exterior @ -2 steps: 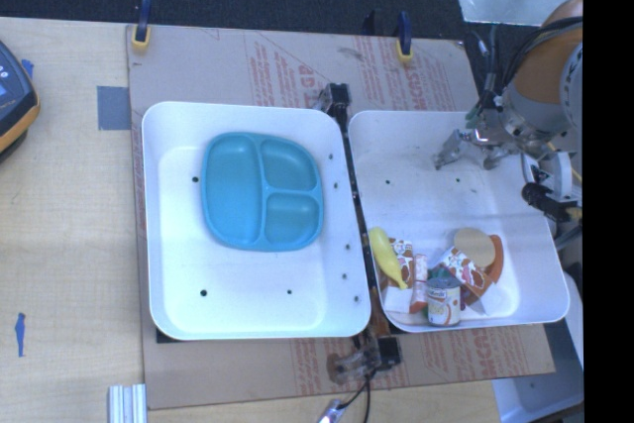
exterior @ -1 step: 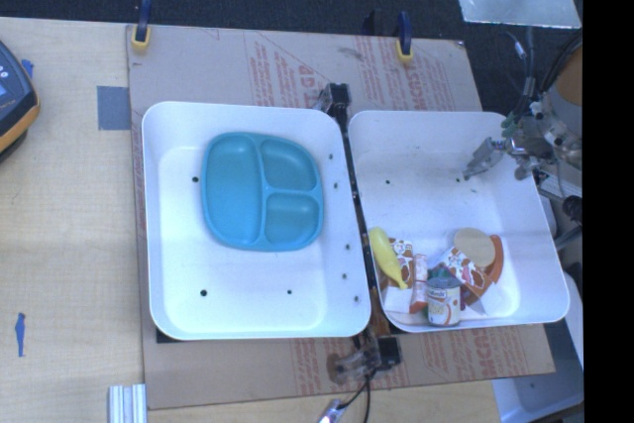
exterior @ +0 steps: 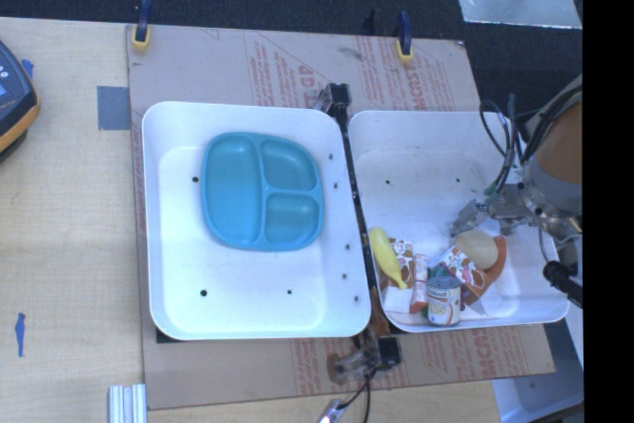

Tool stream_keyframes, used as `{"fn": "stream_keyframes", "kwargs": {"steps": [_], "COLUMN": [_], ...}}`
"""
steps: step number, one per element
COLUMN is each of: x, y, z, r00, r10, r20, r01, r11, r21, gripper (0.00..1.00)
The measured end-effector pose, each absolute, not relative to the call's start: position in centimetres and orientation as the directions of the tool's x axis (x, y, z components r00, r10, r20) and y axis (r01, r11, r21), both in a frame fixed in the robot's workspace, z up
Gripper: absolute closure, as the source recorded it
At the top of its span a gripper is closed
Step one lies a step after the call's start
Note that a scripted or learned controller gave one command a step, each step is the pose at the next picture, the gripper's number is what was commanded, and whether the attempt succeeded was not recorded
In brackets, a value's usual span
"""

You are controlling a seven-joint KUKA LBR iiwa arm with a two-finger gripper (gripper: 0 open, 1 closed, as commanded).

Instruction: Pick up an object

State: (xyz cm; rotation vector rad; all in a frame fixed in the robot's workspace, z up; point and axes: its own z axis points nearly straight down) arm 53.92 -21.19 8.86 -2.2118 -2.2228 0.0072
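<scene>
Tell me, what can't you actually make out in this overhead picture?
- Gripper: small and cluttered in the camera view; finger state unreadable.
- Arm: cut off by the right edge.
- Small can and packets in the right bin: labels too small and blurred.
- Device: cut by the left edge.

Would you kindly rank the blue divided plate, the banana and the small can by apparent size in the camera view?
1. Blue divided plate, by far the largest.
2. Banana.
3. Small can, close to the banana, so that order is unsure.

Bench [exterior: 69,243] under cardboard sheet [exterior: 297,64]
</scene>
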Motion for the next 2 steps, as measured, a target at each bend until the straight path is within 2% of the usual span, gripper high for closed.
{"fn": "stream_keyframes", "kwargs": {"steps": [1, 2], "x": [58.3, 47.8], "y": [-18.4, -21.3], "z": [8.9, 8.9], "r00": [-0.007, -0.004], "r10": [1.0, 1.0], "r20": [0.0, 0.001], "r01": [1.0, 1.0], "r11": [0.007, 0.005], "r21": [-0.007, -0.008], "gripper": [0.0, 0.0]}}
